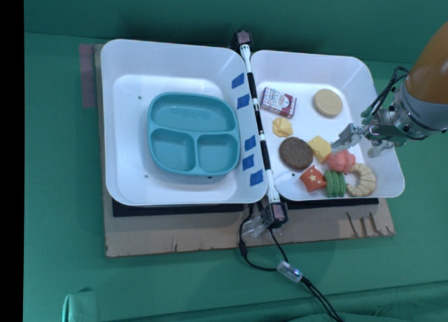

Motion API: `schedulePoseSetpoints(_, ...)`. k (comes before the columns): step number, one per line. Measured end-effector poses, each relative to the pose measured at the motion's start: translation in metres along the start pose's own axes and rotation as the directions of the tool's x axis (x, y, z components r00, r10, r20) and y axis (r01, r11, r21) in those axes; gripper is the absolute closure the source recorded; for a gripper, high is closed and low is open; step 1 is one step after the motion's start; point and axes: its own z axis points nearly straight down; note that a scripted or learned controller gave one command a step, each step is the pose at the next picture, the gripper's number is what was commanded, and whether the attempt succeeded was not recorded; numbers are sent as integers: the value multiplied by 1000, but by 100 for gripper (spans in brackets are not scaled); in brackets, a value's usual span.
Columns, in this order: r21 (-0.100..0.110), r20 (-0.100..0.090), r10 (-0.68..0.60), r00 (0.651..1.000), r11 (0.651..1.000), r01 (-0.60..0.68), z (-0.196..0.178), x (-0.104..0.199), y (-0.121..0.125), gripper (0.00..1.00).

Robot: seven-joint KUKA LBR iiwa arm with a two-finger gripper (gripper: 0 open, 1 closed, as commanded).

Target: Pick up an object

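The right bin [350,68] holds several toy foods: a red and white box [278,101], a round tan biscuit [327,102], a small yellow piece [282,127], a brown patty [296,152], a yellow cube [320,148], a pink-red lump [341,161], a red block [313,178], a green pod [334,183] and a tan ring [361,180]. My gripper [362,142] hangs over the bin's right side, just above and right of the pink-red lump. It is open, with nothing between its fingers.
The left bin [126,68] carries a teal divided plate [192,134]. A black and white bar [255,114] with blue tape marks runs between the bins. Cables [280,261] trail off the front of the cardboard base.
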Motion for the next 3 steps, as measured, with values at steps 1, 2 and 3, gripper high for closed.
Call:
schedulePoseSetpoints(1,-12,5,1,1000,1000,-1,96,-9,40,0)
schedulePoseSetpoints(2,-29,12,9,1000,1000,-8,80,-12,43,100)
schedulePoseSetpoints(3,-3,1,-2,1000,1000,2,-13,49,27,100)
